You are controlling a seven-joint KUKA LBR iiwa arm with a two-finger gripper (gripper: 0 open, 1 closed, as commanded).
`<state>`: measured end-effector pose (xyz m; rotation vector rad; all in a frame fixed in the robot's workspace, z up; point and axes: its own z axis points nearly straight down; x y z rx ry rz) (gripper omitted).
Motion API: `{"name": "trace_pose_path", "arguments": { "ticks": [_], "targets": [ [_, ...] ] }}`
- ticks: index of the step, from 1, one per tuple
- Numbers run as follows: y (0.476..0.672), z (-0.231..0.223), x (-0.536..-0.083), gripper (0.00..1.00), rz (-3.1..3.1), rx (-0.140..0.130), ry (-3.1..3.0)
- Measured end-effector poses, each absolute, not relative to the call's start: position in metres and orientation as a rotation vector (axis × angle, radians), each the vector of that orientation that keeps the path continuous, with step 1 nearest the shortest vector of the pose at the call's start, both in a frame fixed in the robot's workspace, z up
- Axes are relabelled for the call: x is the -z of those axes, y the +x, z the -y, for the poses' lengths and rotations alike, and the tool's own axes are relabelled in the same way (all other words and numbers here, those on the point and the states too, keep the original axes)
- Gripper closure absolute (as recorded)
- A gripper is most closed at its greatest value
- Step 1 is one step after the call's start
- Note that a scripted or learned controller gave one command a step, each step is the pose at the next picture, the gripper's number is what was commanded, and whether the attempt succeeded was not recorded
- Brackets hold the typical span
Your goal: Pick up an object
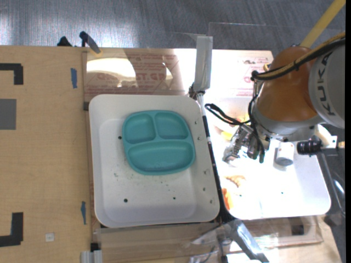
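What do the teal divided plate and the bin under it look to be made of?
Teal divided plate: probably silicone or soft plastic, with a matte, even colour and rounded compartment edges. Left bin: seemingly hard white plastic with a smooth, slightly glossy, speck-marked moulded rim.

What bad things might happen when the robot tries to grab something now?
1. The gripper hangs over the right bin, where the small orange pieces lie low and look hard to pinch, so it may close on nothing.
2. The pieces sit near the wall between the bins; the gripper might bump it.
3. The loose black cable by the wrist could snag.
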<state>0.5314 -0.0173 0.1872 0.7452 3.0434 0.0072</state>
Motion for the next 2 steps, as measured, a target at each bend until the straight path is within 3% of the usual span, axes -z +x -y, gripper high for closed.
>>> {"name": "trace_pose_path", "arguments": {
  "ticks": [1, 2],
  "targets": [
    [0.528, -0.042, -0.271, 1.00, -3.106, -0.005, 0.381],
    [0.492, 0.018, -0.254, 1.00, -3.123, 0.001, -0.295]
  ]
}}
